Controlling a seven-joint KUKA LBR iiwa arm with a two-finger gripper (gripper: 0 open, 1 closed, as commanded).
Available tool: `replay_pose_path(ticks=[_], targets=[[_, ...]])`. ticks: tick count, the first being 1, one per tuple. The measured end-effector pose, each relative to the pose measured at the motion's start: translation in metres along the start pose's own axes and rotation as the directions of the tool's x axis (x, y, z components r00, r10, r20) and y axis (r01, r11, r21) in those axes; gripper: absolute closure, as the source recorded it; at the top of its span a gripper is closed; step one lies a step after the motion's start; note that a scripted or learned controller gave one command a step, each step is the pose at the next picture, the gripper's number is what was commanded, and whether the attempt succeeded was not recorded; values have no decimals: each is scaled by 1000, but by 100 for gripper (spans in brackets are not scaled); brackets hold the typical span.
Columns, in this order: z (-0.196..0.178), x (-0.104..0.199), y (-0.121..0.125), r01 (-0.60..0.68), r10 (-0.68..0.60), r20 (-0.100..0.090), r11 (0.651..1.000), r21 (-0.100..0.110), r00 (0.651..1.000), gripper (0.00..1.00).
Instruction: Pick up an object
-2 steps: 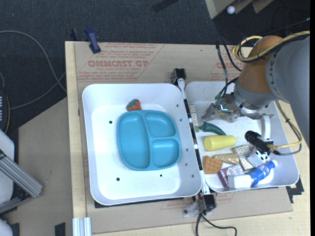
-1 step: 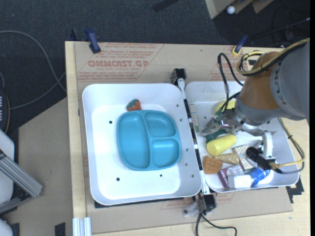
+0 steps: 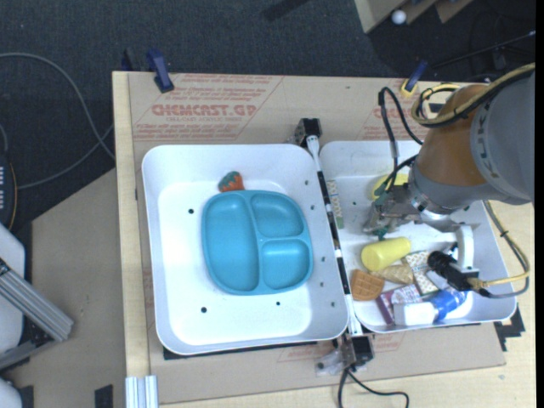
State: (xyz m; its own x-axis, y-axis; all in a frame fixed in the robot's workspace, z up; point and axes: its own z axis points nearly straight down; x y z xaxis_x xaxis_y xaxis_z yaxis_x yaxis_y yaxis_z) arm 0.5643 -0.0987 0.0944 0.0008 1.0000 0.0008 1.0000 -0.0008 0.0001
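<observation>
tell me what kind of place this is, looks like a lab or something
Most likely a robotics lab bench set up for grasping trials: a grey arm with an orange band reaches over two white bins on a cardboard-covered bench, with cables trailing across the dark carpet.

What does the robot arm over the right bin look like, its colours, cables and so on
The arm is a thick rounded grey body with a broad orange band above the wrist. Black and yellow cables loop along its outer side near the band. Below the band sits a lighter metallic wrist section, and the gripper end looks small, dark and cluttered with wiring; finer detail is too blurred to tell.
</observation>
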Motion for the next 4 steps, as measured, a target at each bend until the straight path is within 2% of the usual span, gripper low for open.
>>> replay_pose_path(ticks=[1, 2, 3, 4], targets=[[0, 0, 0, 0, 0, 0, 1000, 1, 1000, 0], [-19, -47, 75, 1, -1, 2, 1000, -2, 1000, 0], [10, -61, 102, 2, -2, 3, 1000, -2, 1000, 0], [-2, -61, 104, 4, -4, 6, 1000, -7, 1000, 100]])
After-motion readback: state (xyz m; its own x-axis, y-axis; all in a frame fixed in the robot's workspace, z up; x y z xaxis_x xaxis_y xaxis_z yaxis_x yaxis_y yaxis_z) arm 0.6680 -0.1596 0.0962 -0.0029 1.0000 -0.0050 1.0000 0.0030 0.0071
